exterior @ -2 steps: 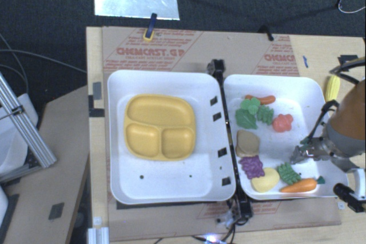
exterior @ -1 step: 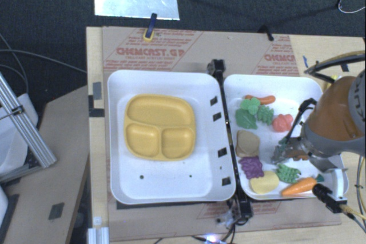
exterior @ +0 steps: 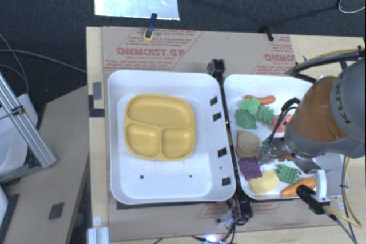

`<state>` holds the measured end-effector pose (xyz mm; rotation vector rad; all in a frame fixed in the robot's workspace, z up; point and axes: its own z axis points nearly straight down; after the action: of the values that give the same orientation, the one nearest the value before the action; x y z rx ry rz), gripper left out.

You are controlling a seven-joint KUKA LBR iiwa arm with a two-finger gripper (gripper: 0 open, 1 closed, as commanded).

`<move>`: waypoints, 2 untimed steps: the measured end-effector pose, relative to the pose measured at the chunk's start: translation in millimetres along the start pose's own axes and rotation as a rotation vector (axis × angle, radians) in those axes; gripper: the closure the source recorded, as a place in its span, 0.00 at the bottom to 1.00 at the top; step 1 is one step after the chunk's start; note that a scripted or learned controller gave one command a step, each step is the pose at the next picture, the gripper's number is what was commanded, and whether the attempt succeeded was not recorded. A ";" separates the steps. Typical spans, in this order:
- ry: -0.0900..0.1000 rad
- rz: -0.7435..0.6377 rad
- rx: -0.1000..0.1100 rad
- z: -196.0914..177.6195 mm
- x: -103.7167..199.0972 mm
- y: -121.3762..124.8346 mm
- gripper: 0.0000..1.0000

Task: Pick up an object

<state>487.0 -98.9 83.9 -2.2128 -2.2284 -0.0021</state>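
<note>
My arm comes in over the right bin (exterior: 231, 88) from its right edge, and its grey body and orange band cover most of that bin's right half, so whatever lies under there is hidden from me. My tool (exterior: 267, 150) sits low in the middle of the bin, a dark cluster just beside the tan lump (exterior: 247, 143); it is too dark and too tangled with the wrist for me to make out how it stands, and I cannot tell whether it grips anything. The objects I could take lie along the bin's left side: green leafy pieces (exterior: 253, 112) near the far edge with an orange carrot-like piece (exterior: 266, 99) just behind them, the tan lump in the middle, a purple cluster (exterior: 250, 167) below it, and a pale yellow piece (exterior: 264, 182) near the bin's near edge. A green piece (exterior: 287, 172) and another orange piece (exterior: 298, 186) peek out beside my wrist, partly cut off by it. A red sliver (exterior: 281, 119) shows at the arm's edge, too hidden to name. The left bin (exterior: 117, 140) holds a yellow divided tray (exterior: 160, 126) lying flat near its centre.
</note>
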 end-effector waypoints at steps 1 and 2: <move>-0.001 -0.005 -0.014 -106.5 49.0 36.3 1.00; 0.000 -0.003 -0.001 -100.2 104.8 37.3 1.00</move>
<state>523.5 6.0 184.3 -2.2106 -2.2319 -0.0038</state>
